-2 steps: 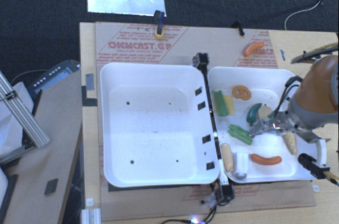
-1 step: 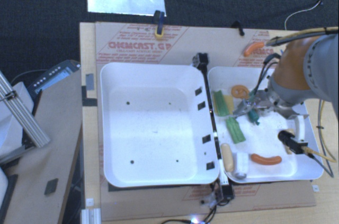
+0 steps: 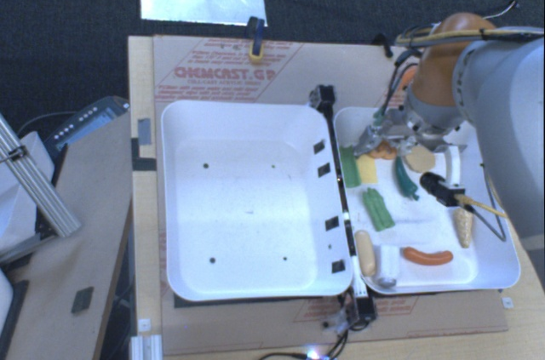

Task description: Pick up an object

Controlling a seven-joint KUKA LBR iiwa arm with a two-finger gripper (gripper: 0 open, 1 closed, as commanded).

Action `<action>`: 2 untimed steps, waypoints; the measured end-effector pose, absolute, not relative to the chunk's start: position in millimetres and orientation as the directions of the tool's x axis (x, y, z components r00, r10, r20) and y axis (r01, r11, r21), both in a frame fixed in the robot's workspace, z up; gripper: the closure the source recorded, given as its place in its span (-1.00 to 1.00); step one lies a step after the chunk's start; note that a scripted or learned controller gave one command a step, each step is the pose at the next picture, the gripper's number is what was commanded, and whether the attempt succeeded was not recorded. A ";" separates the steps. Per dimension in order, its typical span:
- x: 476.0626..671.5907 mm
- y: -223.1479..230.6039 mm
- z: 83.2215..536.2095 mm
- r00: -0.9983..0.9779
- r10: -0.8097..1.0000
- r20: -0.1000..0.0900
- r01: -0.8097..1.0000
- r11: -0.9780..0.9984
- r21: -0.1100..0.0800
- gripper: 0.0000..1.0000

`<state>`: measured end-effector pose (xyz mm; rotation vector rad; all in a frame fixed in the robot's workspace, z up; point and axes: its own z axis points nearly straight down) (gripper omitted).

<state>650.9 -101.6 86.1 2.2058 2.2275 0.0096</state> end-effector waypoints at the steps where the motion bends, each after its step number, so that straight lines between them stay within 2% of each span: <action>1: 598.1 -115.5 86.1 0.000 1.000 -0.002 1.000 0.000 0.004 -1.00; 2: 521.9 -184.6 85.4 0.001 1.000 0.012 1.000 -0.001 -0.006 -1.00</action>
